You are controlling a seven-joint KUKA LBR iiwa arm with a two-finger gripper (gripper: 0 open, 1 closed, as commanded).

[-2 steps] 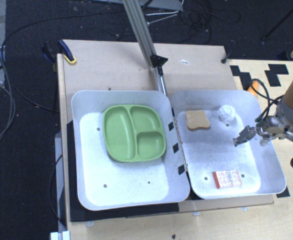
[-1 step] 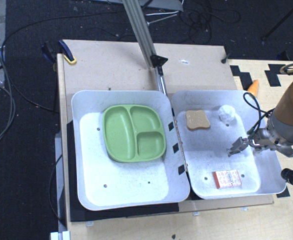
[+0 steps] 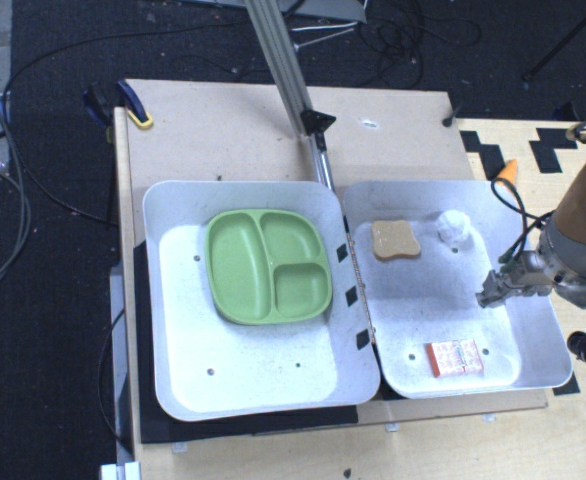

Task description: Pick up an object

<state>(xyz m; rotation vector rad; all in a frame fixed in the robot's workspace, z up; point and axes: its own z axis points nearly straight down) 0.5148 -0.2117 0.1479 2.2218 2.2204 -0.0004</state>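
The right bin [image 3: 423, 313] holds a tan slice of bread [image 3: 395, 239] at its back left, a small white crumpled object [image 3: 454, 228] at the back, and a red and white packet [image 3: 455, 358] near the front. My gripper [image 3: 493, 291] hangs over the right side of this bin, well right of the bread and above the packet. No object shows between its tips.
The left bin [image 3: 183, 348] bears a green divided plate [image 3: 270, 265]. A grey metal pole [image 3: 285, 63] slants down to the gap between the bins. The arm's cable and wrist [image 3: 563, 258] crowd the right bin's right rim.
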